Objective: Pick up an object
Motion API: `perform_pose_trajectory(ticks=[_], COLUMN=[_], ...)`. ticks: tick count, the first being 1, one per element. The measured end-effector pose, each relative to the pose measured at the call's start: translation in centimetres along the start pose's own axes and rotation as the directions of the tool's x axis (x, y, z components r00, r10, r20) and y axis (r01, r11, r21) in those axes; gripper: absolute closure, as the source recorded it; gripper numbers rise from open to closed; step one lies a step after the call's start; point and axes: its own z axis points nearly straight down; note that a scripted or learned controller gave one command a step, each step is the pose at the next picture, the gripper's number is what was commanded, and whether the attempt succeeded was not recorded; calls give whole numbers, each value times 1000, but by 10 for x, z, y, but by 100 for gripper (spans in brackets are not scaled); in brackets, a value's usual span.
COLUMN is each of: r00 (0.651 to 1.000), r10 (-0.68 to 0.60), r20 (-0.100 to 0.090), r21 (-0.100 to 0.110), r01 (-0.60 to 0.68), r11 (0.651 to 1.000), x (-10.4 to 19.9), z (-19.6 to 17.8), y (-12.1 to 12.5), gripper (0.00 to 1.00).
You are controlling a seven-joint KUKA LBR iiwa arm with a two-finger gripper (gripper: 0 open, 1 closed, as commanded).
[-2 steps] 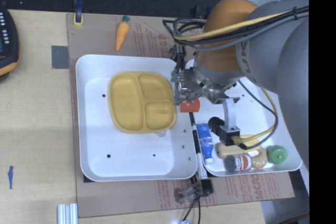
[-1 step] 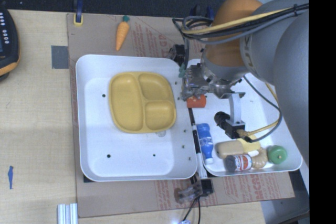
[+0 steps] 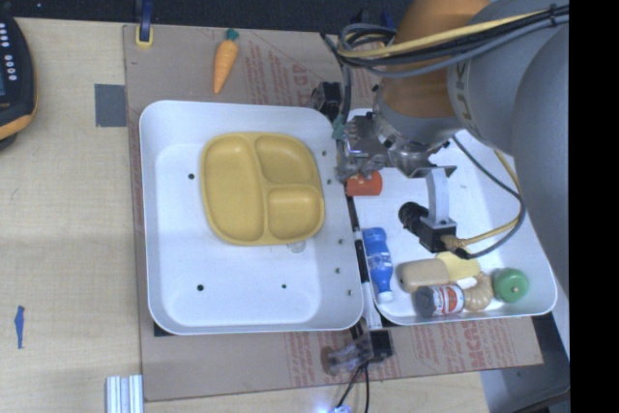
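STEP: grasp | pincer [image 3: 366,171] over small orange-red block [image 3: 365,183], finger state we cannot tell | we advise centring on block, clear of right bin [image 3: 535,303] wall.

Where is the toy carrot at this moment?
The toy carrot lies on the brown board outside the bins, just above the left bin's top edge.

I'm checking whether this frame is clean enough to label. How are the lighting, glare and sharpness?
Camera view: even overhead light, soft shadows inside the left bin rim; mild sheen on the yellow divided plate; the arm bulks large and slightly blurred near the lens; small items in the right bin look soft, labels unreadable.
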Motion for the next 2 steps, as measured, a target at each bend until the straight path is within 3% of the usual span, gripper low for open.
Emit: perform_pose_trajectory(ticks=[2], r00=[1000], r10=[1], r20=[-3], r21=[-3], r01=[-1], r11=[1000], x=[8], z=[-19], y=[13], gripper=[100])
